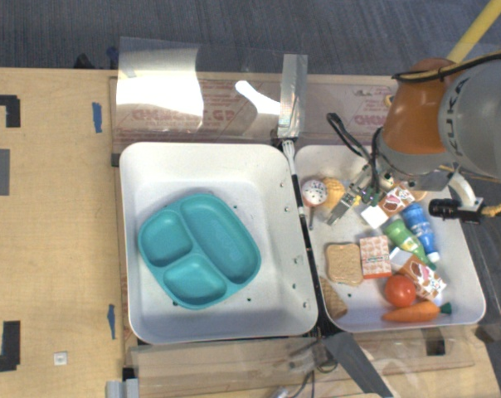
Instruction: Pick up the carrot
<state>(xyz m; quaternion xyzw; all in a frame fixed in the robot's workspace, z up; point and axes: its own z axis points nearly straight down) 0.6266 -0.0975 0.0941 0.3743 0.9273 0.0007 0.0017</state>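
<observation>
The carrot [413, 312], orange with a small green end, lies along the front wall of the right bin [474, 301], just below a red tomato [401, 290]. My gripper [343, 206] hangs low over the back left part of that bin, beside a white ball [314, 191] and a yellow piece [334, 191]. It is well away from the carrot, to the carrot's back left. The arm's orange band [416, 118] sits above the bin's back edge. Nothing is visibly held.
The right bin also holds a bread slice [344, 263], a red carton [374, 256], green [400, 232] and blue [418, 225] bottles and a small box [427, 279]. A teal divided plate [199, 249] lies in the left bin [151, 164].
</observation>
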